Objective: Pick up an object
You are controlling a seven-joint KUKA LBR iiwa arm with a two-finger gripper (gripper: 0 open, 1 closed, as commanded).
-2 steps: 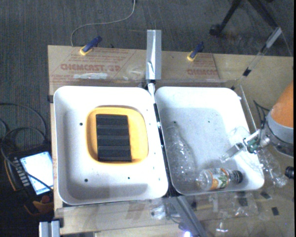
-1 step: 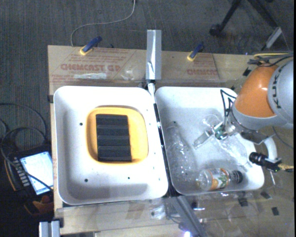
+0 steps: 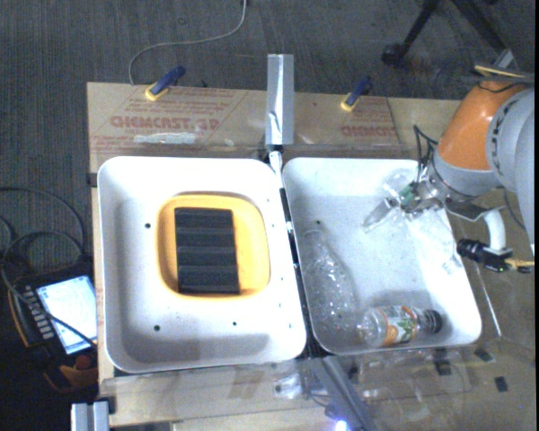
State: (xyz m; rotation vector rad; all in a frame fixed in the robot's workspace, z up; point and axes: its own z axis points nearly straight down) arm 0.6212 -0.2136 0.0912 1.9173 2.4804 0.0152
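— Clear plastic bottles: where do they lie?
— One (image 3: 328,281) is at the left wall of the right bin (image 3: 467,281); a labelled one (image 3: 400,323) is at its near edge.
— And the end effector (image 3: 411,196)?
— It is over the bin's far right part; its state I cannot tell.

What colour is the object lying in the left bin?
Yellow rim with a black ribbed centre, seen in the camera view: the yellow object in the left bin.

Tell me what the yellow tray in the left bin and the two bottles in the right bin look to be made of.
Yellow tray: probably matte foam or soft plastic, with rounded edges and a dark ribbed insert. Labelled bottle: clear glossy plastic; the bin shows through it. Bare bottle: clear thin plastic, seemingly crinkled, with glints.
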